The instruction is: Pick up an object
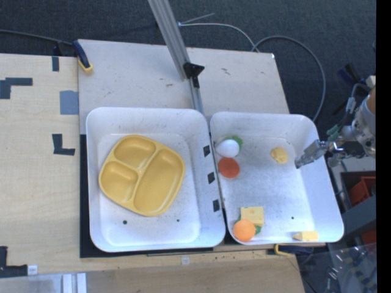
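Orange ball (244, 230) round, bright, untouched.

Single fixed cam, mounted high above bench, angled down at a slant; both bins framed side by side, left bin (91, 163) & right bin (317, 163), mid-distance.

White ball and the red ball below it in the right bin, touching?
Cannot tell. In the camera view the white ball sits directly above the red ball with their outlines meeting, no visible gap, but the slanted view cannot confirm actual contact.
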`<state>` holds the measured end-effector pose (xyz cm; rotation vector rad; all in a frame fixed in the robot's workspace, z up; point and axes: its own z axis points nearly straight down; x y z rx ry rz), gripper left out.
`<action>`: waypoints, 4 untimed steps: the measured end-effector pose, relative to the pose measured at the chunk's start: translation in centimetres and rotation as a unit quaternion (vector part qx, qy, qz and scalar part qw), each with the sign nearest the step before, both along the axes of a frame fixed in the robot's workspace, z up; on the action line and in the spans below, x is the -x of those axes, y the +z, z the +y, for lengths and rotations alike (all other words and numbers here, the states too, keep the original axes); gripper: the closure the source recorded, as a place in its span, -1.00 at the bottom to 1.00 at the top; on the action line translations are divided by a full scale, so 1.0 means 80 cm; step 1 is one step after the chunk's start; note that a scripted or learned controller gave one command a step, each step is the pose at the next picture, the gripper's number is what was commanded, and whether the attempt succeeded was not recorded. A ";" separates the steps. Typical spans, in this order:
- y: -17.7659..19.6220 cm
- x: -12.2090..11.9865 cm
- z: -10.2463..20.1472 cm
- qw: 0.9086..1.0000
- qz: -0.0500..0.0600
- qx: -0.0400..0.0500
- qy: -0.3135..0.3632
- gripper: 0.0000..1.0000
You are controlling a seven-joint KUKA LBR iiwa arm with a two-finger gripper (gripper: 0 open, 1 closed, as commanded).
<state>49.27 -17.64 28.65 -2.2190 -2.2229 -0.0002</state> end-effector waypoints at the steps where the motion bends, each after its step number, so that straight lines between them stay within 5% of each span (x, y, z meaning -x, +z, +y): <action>1: 0.012 -0.001 0.001 1.000 0.000 0.000 0.001 1.00; 2: -0.100 -0.109 0.043 1.000 0.002 0.000 0.002 1.00; 3: -0.125 -0.065 0.139 1.000 0.003 -0.001 0.003 1.00; 4: -0.004 -0.148 0.250 1.000 -0.005 -0.001 0.004 1.00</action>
